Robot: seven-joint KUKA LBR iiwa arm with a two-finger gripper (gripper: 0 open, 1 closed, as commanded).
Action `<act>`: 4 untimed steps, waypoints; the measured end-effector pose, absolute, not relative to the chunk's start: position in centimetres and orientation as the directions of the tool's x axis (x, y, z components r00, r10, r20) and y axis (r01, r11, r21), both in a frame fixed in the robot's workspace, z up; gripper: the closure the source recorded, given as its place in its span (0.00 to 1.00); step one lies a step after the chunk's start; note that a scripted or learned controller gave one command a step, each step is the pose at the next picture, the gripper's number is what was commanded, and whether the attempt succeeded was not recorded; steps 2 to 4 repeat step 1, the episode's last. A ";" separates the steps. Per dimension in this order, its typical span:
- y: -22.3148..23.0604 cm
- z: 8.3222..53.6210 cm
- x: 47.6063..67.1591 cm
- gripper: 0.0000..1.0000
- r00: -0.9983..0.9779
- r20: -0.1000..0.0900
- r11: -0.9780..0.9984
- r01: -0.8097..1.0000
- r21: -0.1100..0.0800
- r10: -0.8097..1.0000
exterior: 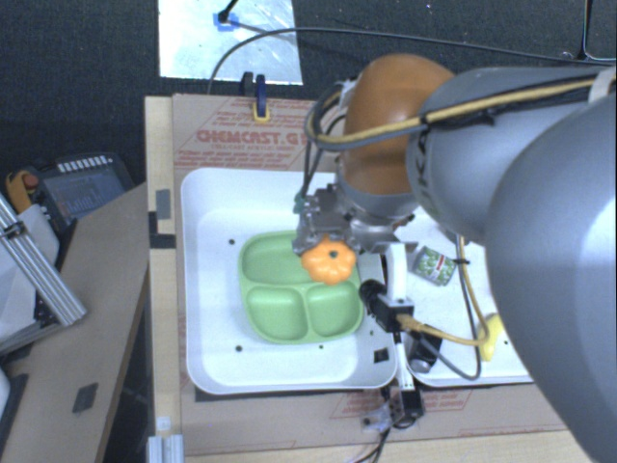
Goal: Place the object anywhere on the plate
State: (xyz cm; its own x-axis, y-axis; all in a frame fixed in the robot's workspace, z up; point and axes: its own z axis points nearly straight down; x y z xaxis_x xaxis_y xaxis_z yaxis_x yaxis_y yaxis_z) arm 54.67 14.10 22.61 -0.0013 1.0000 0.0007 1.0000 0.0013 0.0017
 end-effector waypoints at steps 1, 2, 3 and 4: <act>14.1 22.6 54.6 0.00 -0.002 0.000 0.002 1.000 0.001 1.000; 14.1 22.6 54.6 0.00 -0.002 0.000 0.002 1.000 0.001 1.000; 14.1 22.6 54.6 0.00 -0.002 0.000 0.002 1.000 0.001 1.000; 14.1 22.6 54.6 0.00 -0.002 0.000 0.002 1.000 0.001 1.000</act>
